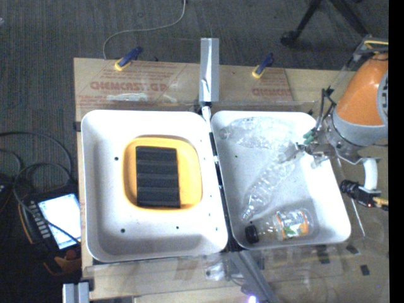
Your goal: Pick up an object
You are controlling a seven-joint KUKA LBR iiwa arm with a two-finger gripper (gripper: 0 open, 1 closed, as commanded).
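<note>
Approach step, nothing picked yet: end effector (314,145) at right white bin's (328,188) far-right rim, grip state impossible to tell. Next, reaching nearer-left toward clear plastic bottle with black cap (281,225).

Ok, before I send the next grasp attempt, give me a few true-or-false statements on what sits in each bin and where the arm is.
1. The yellow tray with a black ribbed insert lies in the left white bin. True.
2. The clear plastic bottle with a black cap and orange label stands upright. False: it lies on its side near the front wall of the right white bin.
3. Crumpled clear plastic bottles lie in the right bin. True.
4. The grey and orange arm hangs over the left bin. False: it is at the right bin's right edge.
5. The two bins sit side by side. True.
</note>
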